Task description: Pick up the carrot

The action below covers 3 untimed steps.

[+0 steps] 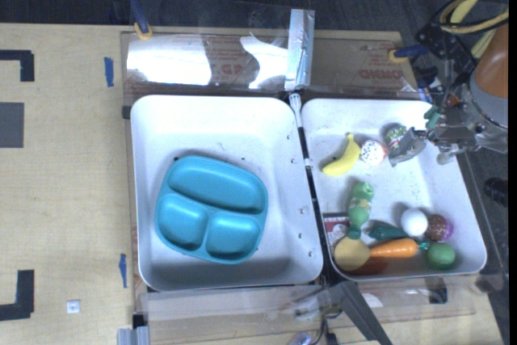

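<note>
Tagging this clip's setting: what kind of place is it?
Most likely a robot lab bench for pick tests, not a kitchen. Two shallow white bins sit side by side on a taped plywood bench, one holding a blue divided plate, the other toy food including a carrot, with a gripper reaching in.

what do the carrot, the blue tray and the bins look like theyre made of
The carrot looks like moulded toy plastic: even orange, smooth, slightly glossy. The blue tray seems to be hard plastic with a satin finish, going by its rounded moulded compartments and soft highlights. The left bin and right bin look like thin white plastic, matte with a few scuffs, though coated metal cannot be ruled out.
</note>
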{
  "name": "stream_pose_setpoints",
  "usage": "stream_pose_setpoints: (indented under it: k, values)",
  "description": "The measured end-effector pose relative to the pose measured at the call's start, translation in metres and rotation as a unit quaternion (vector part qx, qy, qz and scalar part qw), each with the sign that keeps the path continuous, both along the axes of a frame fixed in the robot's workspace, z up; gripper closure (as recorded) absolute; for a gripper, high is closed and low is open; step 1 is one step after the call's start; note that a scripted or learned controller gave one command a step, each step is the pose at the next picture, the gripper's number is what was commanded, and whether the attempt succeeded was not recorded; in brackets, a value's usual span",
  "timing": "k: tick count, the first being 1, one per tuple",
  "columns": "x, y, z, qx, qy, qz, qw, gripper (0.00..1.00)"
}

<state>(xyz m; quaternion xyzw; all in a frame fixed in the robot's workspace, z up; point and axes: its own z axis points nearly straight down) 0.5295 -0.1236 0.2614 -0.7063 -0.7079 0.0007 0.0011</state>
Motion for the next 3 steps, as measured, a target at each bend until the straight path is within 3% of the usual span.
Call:
stream_pose_setpoints:
  k: [1,2,3]
  values:
    - [-0.050,0.028,-0.099,0.0006,0.001,0.065,0.9979,0.00]
    - [-0.048,0.038,0.082,-0.0013,-0.005,0.172,0.9852,0.00]
    - [-0.051,0.100,-0.080,0.0009,0.001,0.218,0.9759,0.00]
